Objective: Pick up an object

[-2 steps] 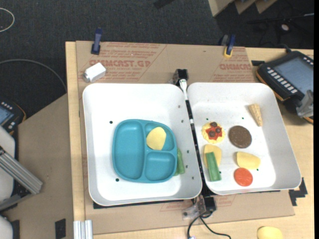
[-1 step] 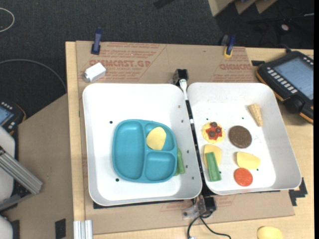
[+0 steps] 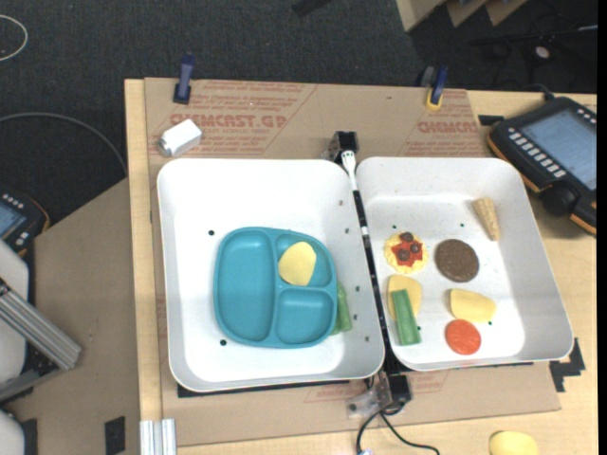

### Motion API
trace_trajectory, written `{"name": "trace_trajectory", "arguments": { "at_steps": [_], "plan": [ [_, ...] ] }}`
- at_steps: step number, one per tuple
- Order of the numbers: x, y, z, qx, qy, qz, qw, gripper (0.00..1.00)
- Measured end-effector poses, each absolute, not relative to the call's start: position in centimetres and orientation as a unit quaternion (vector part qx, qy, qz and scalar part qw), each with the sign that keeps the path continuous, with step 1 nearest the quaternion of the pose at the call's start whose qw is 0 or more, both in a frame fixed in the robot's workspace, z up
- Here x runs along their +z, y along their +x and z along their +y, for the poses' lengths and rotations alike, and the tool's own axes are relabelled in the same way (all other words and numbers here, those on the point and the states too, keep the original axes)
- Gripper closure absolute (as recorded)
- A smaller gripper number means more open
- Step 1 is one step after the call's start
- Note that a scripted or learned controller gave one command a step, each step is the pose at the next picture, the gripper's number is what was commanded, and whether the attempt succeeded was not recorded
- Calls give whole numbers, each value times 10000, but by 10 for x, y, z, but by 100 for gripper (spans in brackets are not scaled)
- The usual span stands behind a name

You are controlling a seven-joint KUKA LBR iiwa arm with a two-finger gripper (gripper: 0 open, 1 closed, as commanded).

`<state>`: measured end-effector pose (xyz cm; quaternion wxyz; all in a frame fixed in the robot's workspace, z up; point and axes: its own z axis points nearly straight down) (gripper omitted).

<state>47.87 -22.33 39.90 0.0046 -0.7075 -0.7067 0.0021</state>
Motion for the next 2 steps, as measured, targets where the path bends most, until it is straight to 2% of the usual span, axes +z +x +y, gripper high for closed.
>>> {"name": "trace_trajectory", "arguments": {
  "at_steps": [1, 2],
  "plan": [
    [500, 480, -154, -41, -7042, -7100, -59, 100],
    [389, 479, -147, 28, -7071, -7071, 50, 100]
  ]
}}
